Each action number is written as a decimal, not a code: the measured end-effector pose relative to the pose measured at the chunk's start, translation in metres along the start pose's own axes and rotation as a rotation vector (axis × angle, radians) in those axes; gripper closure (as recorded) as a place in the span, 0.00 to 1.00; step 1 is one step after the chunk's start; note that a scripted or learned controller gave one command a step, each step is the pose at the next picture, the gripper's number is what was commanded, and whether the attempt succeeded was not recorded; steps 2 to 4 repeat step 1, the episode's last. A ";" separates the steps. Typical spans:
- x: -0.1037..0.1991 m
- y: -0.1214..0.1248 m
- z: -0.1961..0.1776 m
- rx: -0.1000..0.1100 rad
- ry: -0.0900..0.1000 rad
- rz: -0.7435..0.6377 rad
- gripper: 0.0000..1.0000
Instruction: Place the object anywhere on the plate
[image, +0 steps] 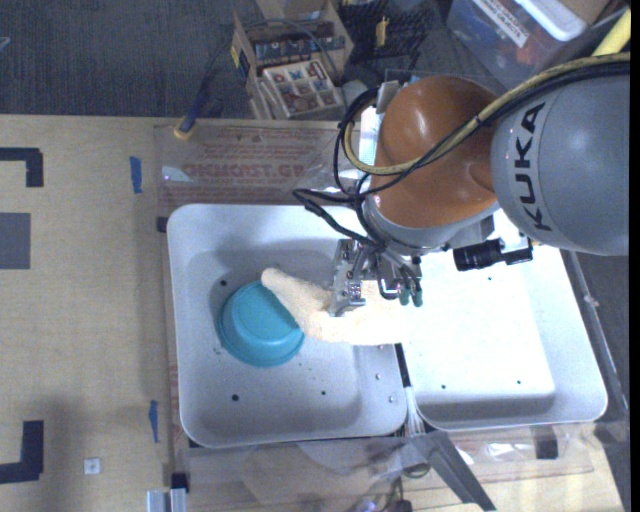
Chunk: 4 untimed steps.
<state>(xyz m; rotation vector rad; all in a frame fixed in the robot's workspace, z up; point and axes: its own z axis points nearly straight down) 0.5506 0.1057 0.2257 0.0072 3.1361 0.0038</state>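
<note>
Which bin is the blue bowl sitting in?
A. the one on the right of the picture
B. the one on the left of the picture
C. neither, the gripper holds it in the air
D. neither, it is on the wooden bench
B: the blue bowl rests on the floor of the left bin, beside a pale object, while the gripper is to its right.

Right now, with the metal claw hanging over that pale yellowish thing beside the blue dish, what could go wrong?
1. The tool hangs over the pale yellow object, near its right end; a grab there may slip off or tilt it.
2. The object leans against the blue dish, so a push could shove the dish.
3. The object's right end lies at the left bin's rim, where it could catch.
</note>
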 end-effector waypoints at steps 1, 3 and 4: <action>0.000 0.000 0.000 0.000 -0.001 0.000 0.00; 0.000 0.000 0.000 0.000 -0.001 0.000 0.00; 0.000 0.000 0.000 0.000 -0.001 0.000 0.00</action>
